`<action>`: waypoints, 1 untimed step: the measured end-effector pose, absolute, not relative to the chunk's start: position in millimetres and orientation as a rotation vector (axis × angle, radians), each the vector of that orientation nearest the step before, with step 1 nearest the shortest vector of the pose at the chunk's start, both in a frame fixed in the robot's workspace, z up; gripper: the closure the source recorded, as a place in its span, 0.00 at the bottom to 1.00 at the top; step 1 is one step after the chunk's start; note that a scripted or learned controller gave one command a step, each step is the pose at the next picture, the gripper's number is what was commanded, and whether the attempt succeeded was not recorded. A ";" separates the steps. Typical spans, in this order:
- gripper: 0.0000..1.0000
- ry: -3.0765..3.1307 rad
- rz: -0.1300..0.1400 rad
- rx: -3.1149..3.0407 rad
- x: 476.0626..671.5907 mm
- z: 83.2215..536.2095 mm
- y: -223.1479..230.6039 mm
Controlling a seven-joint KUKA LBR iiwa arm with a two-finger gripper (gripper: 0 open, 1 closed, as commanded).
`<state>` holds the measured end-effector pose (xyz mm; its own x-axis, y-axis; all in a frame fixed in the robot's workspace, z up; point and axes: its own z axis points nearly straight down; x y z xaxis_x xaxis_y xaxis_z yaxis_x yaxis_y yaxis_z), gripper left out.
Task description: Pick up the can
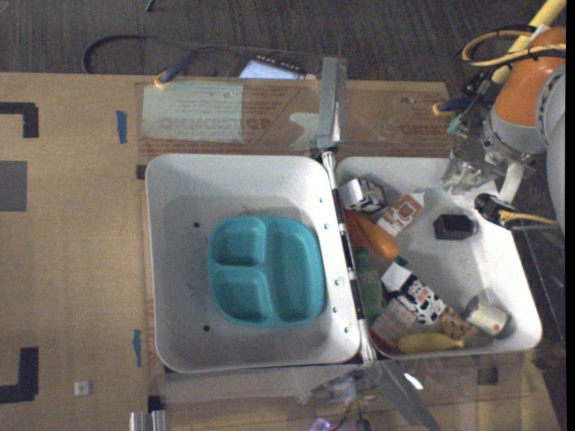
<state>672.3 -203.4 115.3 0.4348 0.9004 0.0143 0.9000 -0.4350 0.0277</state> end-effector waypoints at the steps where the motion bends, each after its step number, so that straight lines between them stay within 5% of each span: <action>1: 1.00 1.841 0.000 2.544 667.8 86.4 -148.9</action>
